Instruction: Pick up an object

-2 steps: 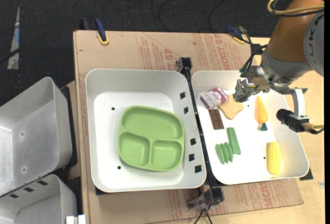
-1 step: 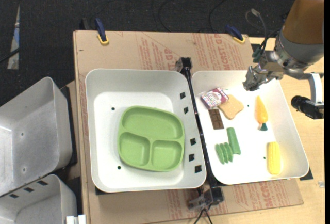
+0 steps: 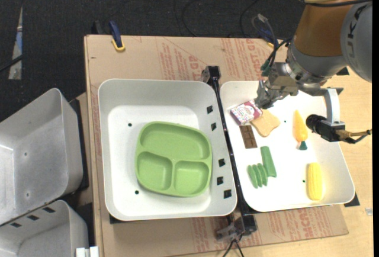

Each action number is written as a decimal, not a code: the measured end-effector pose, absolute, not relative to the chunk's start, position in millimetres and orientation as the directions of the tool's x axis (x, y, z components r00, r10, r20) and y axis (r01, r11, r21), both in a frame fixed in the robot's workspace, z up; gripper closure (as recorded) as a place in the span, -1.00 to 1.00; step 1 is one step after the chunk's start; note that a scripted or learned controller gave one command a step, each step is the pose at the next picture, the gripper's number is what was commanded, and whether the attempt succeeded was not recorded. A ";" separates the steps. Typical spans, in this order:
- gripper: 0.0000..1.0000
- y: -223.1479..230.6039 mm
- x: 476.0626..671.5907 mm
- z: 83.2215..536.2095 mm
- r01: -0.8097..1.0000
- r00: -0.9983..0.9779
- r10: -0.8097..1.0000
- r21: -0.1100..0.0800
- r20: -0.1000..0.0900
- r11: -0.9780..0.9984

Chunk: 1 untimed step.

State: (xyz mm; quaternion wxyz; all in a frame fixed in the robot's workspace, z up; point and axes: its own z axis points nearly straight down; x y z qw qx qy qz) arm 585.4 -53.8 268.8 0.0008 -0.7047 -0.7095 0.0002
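1 tan toast slice, flat, gripper just above

Tan toast slice lies flat in the right bin; pink packet just beside.

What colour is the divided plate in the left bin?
Light green; the plate shows clearly in the camera view.

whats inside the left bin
A green divided plate lies in the left bin, its three compartments bare. The bin floor beneath the plate is covered.
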 end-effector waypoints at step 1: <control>1.00 6.5 600.0 257.8 1.000 -0.007 1.000 0.001 0.000 0.007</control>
